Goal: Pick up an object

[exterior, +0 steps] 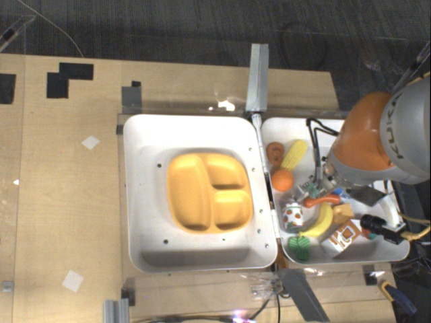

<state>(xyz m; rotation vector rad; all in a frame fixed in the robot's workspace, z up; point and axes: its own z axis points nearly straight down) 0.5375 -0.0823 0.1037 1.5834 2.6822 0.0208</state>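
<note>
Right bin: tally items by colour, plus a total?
In the right bin, as far as I can tell them apart:
Yellow: 2 - corn, banana
Orange: 1 - ball
Brown: 1 - piece
Green: 1 - piece
White patterned: 1 - ball
Red-white: 1 - box
Total: 7; others under the arm are unclear.

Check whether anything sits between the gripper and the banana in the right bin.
Nothing clearly does. The gripper hangs low in the right bin, just up-left of the banana. A thin red piece lies by the banana's upper end, close under the gripper. The orange and corn sit off to the side.
</note>
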